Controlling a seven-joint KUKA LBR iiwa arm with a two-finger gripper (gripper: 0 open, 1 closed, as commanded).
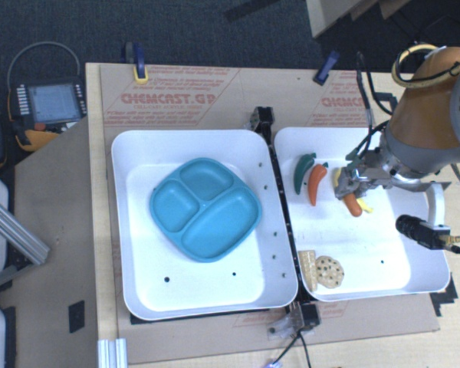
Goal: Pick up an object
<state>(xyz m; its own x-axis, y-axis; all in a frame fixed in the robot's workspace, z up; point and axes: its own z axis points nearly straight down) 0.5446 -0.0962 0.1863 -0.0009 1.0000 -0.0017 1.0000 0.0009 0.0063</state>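
Observation:
The right white bin (414,282) holds several small items. A green pepper (303,171) and an orange chili (315,182) lie side by side near its left wall. My gripper (351,185) is low over the middle of this bin, directly above a small orange piece (356,206) with yellow bits beside it. The gripper body hides most of that piece. A round cookie (329,271) and a cracker (307,267) rest at the bin's front left corner.
The left white bin (138,274) carries a blue divided plate (205,208) in its middle. A black divider with clamps (263,119) runs between the bins. A black cable plug (418,231) hangs over the right bin's right side under the arm.

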